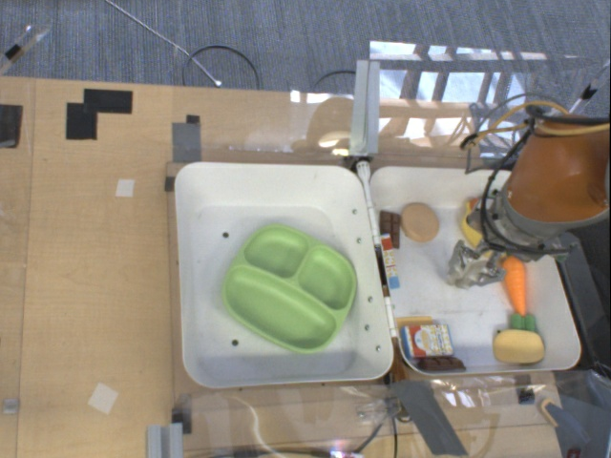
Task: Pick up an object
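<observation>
Status: pick not yet accomplished, judging by the layout below.

Near edge of right-hand shallow white bin (pixel 434 289):
- Small printed red-and-white carton (pixel 427 336), lying flat, touching a dark brown bar (pixel 441 362) just beside it.
- Rounded yellow soft toy (pixel 518 345), resting on the bin floor.

Mid-bin:
- Orange toy carrot (pixel 516 284), lying lengthwise, its lower end touching the yellow toy.
- Two-finger metal gripper (pixel 474 263), lowered to the bin floor just left of the carrot. Open or closed: cannot tell from this angle. Nothing visibly held.

Far part of bin:
- Tan round disc (pixel 420 222), near the gripper but apart from it.
- Slim brown-and-red bar (pixel 389 248), along the left wall.

Left-hand shallow white bin (pixel 210 208): green plastic divided plate (pixel 289 287), lying flat, well apart from the gripper.

Done: descent into the right bin. Left: secure grasp and lift. Likeliest targets, as a judgement only: carrot or disc.
</observation>
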`<state>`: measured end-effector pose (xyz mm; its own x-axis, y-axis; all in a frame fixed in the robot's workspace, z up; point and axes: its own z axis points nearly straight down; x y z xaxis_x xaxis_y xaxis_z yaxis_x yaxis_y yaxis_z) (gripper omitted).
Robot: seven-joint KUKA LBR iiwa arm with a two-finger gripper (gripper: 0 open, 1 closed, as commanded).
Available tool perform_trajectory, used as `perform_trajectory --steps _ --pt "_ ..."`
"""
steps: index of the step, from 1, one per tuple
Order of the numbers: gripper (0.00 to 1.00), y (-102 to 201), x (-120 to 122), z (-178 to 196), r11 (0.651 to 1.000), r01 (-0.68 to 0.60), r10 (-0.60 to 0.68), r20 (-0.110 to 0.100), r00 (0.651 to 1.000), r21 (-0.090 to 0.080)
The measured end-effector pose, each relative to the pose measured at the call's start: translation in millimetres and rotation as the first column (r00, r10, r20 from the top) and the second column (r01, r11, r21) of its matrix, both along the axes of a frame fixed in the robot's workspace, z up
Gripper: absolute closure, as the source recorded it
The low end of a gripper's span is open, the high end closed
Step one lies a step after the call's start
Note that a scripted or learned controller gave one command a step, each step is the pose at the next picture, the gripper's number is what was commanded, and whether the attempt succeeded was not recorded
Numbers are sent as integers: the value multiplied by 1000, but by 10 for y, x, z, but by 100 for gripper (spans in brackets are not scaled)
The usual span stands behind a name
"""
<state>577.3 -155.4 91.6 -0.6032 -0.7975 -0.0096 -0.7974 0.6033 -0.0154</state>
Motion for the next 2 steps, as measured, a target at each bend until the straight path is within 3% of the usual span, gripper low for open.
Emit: perform_trajectory --steps 1,2 --pt "100 -100 -620 8 964 -265 265 2 964 -7" --pt "0 -122 -634 0 965 -263 263 -3 965 -9"
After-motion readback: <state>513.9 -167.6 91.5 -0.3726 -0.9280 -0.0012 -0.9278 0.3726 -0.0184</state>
